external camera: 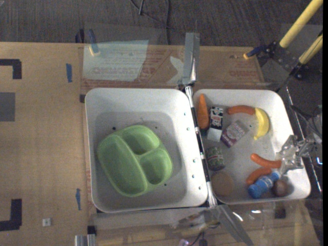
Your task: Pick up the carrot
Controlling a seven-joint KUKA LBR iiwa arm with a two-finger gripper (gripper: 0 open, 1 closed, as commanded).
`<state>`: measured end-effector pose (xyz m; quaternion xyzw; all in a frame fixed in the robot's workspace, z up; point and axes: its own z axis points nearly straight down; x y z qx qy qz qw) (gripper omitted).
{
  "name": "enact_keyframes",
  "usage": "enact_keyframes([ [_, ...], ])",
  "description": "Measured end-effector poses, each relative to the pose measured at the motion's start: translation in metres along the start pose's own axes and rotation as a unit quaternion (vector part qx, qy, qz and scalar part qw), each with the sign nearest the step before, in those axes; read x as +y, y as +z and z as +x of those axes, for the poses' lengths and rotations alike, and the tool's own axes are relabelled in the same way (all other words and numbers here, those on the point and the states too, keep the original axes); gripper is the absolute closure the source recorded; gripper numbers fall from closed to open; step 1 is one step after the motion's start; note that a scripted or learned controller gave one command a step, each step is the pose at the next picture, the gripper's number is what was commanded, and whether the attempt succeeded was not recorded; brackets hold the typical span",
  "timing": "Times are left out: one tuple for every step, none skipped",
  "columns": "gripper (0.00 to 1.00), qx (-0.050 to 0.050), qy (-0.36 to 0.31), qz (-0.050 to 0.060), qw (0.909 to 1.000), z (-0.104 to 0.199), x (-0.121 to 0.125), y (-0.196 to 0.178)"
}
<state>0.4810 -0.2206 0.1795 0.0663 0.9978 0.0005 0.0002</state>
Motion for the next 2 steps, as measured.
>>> enact_keyframes([
  [1.0,-0.002,0.001,0.0,1.0,-0.001,0.0,-0.009],
  [1.0,0.001,-0.045,0.0,0.999,0.0,0.0,0.004],
])
